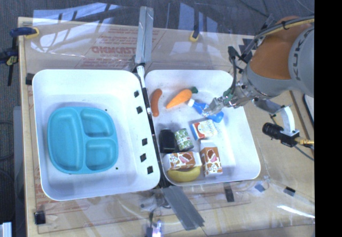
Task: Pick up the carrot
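Note:
The carrot (179, 98) is orange with a small green top and lies tilted in the back part of the right bin (241, 146). My gripper (215, 105) hangs low over the same bin, just right of the carrot's green end and above a blue item (209, 111). Nothing shows between its fingers and it is apart from the carrot. Whether the fingers are open or shut is too small to make out.
Left of the carrot lies a red-brown sausage (155, 101). Small cartons (203, 128), a green can (183, 139), a black item (167, 140) and a banana (183, 174) crowd the right bin's front. The left bin (45, 86) holds a blue divided tray (82, 139).

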Robot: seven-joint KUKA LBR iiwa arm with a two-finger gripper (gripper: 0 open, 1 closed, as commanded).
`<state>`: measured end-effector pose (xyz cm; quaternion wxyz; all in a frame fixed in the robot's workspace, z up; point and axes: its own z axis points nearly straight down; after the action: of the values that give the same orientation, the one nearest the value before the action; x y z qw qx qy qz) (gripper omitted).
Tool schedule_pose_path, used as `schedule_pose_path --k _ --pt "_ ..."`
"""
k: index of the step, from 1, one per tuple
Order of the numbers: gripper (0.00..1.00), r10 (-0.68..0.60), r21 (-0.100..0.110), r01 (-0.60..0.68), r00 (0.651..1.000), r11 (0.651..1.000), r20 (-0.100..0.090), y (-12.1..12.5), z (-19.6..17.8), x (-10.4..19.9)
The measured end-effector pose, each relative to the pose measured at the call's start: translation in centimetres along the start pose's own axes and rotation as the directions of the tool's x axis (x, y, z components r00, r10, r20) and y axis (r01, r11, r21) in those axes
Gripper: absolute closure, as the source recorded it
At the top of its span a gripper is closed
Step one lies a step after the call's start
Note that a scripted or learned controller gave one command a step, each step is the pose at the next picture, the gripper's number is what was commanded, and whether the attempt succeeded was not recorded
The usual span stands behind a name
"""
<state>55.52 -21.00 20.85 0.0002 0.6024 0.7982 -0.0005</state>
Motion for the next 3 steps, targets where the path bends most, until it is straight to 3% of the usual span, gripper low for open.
schedule_pose_path --k 1,2,3 --pt "1.0 0.248 0.0 -0.248 0.969 0.969 -0.001 -0.2 -4.1 6.2" --pt "1.0 0.151 -0.003 -0.151 0.989 0.989 0.004 5.9 10.1 9.3" --pt "1.0 -0.46 -0.001 0.46 0.888 0.888 0.002 2.2 -0.1 5.0"
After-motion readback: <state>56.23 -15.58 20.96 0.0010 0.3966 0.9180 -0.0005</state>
